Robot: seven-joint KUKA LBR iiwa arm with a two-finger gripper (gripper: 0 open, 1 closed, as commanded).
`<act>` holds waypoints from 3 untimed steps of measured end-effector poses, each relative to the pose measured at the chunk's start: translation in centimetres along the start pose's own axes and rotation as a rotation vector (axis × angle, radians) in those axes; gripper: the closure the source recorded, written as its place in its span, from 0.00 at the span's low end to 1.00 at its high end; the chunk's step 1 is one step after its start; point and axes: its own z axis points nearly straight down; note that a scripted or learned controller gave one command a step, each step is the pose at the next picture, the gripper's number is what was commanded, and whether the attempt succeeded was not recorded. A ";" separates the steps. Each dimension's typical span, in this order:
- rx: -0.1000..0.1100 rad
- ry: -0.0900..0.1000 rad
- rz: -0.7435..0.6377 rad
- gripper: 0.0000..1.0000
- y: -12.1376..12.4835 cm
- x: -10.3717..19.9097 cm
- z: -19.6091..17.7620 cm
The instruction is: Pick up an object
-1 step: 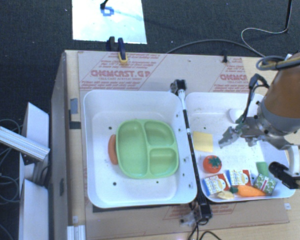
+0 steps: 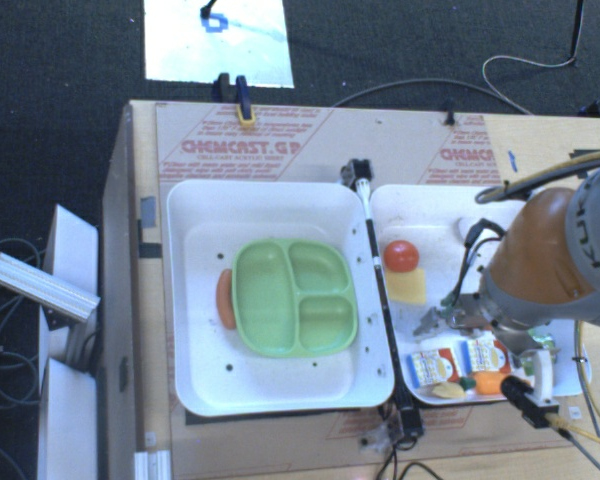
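Tomato [image 2: 401,256] and yellow block [image 2: 407,287] lie in the right bin [image 2: 430,208]; my pincer [image 2: 442,317] hovers nearby, seemingly apart, gripping nothing.

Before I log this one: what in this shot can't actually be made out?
- End effector, camera view: too small and blurred to judge its state.
- Right bin: its right part is covered by the arm.
- Orange-red item in the left bin: partly hidden behind the green tray, identity unclear.
- Cartons: print unreadable.

site: robotics lab | cues: 2 white bins [image 2: 190,268] on bench [image 2: 280,143], loose cables [image 2: 540,68], dark carpet [image 2: 50,88]
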 end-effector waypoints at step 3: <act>0.002 -0.001 0.000 0.00 6.0 -4.4 -0.3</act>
